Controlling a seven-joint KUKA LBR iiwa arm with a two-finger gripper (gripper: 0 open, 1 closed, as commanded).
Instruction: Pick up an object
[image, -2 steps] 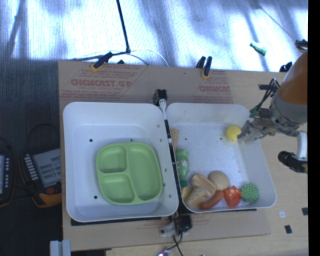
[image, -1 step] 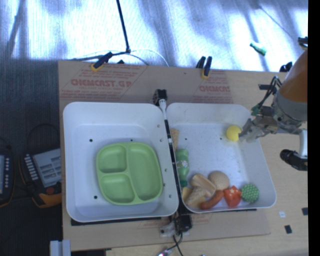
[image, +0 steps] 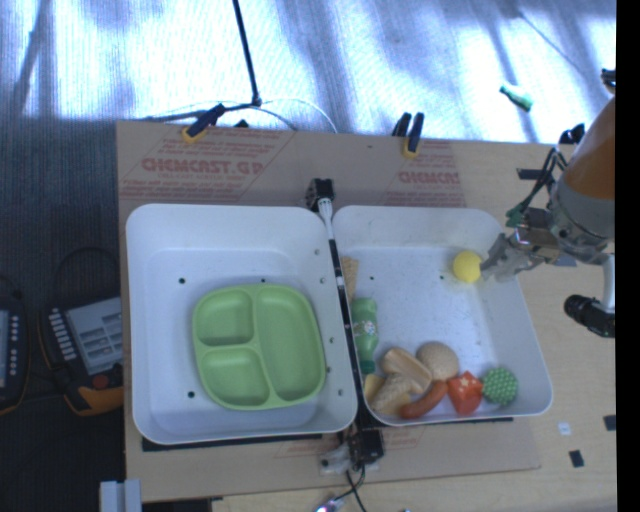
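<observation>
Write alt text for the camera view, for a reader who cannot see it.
A grey robot arm reaches in from the right, its gripper beside a yellow ball in the right bin. Toy foods cluster along that bin's near edge, including a green ball and a red pepper. The left bin holds a green divided plate.

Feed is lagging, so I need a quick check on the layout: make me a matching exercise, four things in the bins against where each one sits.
Things:
1. green divided plate
2. yellow ball
3. green knobbly ball
4. green packet

Places:
A. right bin, near right corner
B. middle of the left bin
C. right bin, along its left wall
D. right bin, by the gripper

Pairs: 1-B, 2-D, 3-A, 4-C
</observation>
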